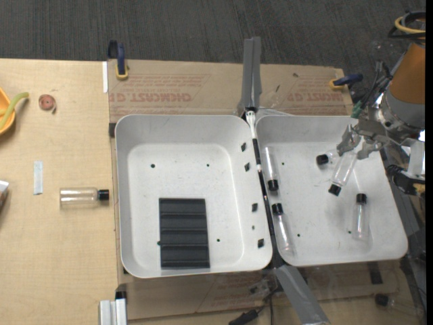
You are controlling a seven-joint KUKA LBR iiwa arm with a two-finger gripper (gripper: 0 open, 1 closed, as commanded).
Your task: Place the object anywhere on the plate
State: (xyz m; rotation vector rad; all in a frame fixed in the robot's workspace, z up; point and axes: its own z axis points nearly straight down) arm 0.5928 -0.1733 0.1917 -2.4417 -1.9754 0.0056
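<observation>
My gripper (353,146) hangs over the right bin (379,249), near its far right side. A clear tube with a black cap (341,175) sits tilted between my fingers — I have hold of it, cap end low. The black ridged plate (183,233) lies in the left bin (135,141), at the near side, well apart from me. Other tubes lie in the right bin.

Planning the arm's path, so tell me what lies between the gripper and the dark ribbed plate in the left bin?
In the camera view, between the gripper and the dark ribbed plate lie two black-capped vials along the divider, plus bare white bin floor.
</observation>
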